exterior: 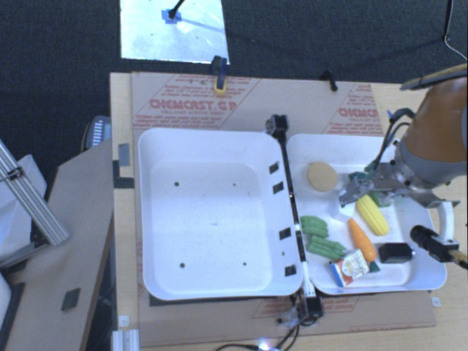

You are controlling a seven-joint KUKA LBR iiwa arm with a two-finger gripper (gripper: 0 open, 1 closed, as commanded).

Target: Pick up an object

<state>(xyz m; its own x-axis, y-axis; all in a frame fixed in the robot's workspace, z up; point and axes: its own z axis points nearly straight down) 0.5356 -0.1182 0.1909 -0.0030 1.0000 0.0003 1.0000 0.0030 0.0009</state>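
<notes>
The right bin (333,146) holds a tan round bun (322,175), a yellow corn cob (371,215), an orange carrot (362,240), two green pea pods (314,225) (326,249), a small red and white carton (351,267) and a black block (395,252). My gripper (356,189) is low over this bin, between the bun and the top end of the corn cob. A bit of something green shows right under the wrist. The arm's grey and orange body hides the bin's far right corner.
The left bin (150,196) sits beside the right one, with a black clipped divider (285,196) between them. Both rest on a cardboard sheet (190,101). A black arm part (431,241) overhangs the right bin's edge.
</notes>
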